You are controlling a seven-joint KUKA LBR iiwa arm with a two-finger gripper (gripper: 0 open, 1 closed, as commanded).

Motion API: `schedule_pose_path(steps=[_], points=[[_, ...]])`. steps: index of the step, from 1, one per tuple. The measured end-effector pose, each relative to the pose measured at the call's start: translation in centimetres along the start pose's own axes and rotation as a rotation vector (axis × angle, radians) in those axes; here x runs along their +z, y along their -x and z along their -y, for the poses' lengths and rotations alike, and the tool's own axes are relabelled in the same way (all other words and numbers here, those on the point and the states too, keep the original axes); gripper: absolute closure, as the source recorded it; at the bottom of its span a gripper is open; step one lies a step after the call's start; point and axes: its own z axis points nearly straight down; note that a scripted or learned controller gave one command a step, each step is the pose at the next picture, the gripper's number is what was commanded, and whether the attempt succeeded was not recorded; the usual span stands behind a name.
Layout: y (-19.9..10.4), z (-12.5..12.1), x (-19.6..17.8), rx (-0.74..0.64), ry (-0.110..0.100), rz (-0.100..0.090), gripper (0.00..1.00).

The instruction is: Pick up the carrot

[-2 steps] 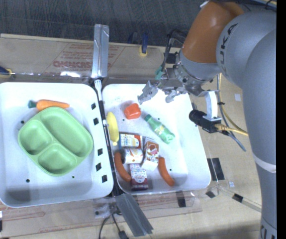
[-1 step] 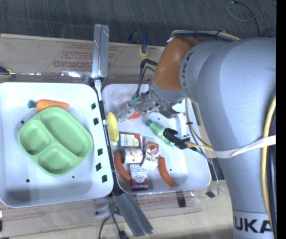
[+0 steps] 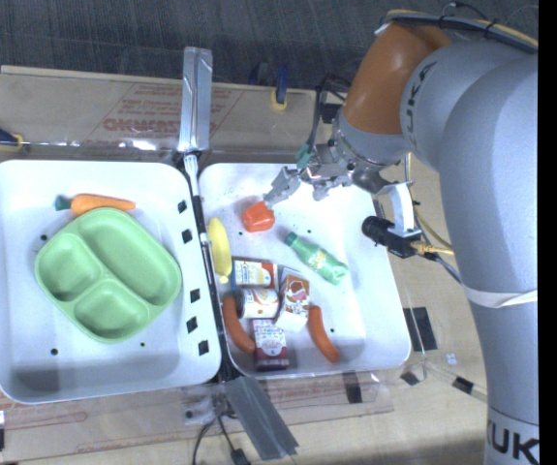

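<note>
Carrot (image 3: 102, 202) in left bin (image 3: 7, 260), well apart from gripper (image 3: 300, 183), fingers spread over right bin (image 3: 380, 342).

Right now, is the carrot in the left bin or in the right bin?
In the left bin. The carrot lies on the bin's floor near its far wall, just beyond the green plate. The gripper is over the right bin.
</note>
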Motion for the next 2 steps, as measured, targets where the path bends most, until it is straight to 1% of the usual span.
schedule_pose_path(steps=[1, 2], points=[[-2.72, -2.30, 9.34, -0.085, -0.003, -0.001, 0.00], [-2.17, -2.79, 9.14, -0.020, 0.002, 0.001, 0.00]])
